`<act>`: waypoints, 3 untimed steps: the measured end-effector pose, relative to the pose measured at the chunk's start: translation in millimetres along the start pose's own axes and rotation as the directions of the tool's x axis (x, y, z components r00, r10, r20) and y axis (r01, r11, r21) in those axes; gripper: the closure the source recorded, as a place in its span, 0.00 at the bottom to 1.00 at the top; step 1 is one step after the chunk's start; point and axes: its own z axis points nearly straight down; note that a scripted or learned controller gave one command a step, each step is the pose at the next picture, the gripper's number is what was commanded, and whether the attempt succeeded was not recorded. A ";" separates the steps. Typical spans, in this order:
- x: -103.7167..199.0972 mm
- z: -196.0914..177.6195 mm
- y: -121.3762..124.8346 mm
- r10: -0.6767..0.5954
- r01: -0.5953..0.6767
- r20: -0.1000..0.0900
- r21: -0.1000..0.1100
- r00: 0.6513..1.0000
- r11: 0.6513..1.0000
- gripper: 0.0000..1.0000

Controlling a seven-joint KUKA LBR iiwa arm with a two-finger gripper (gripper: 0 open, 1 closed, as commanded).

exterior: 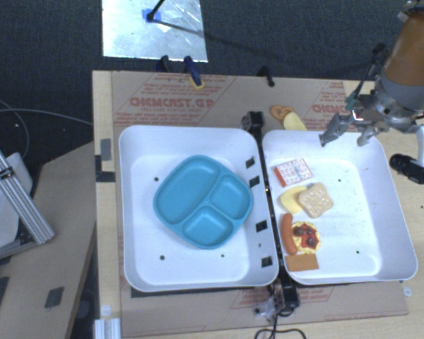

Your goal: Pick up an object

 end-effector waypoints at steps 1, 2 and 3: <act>30.2 153.0 -1.2 -0.003 0.003 -0.004 0.010 1.000 1.000 0.00; 47.5 160.2 -52.9 0.001 -0.001 0.000 -0.001 1.000 1.000 0.00; 46.7 149.5 -50.8 0.002 -0.002 -0.001 -0.003 1.000 1.000 1.00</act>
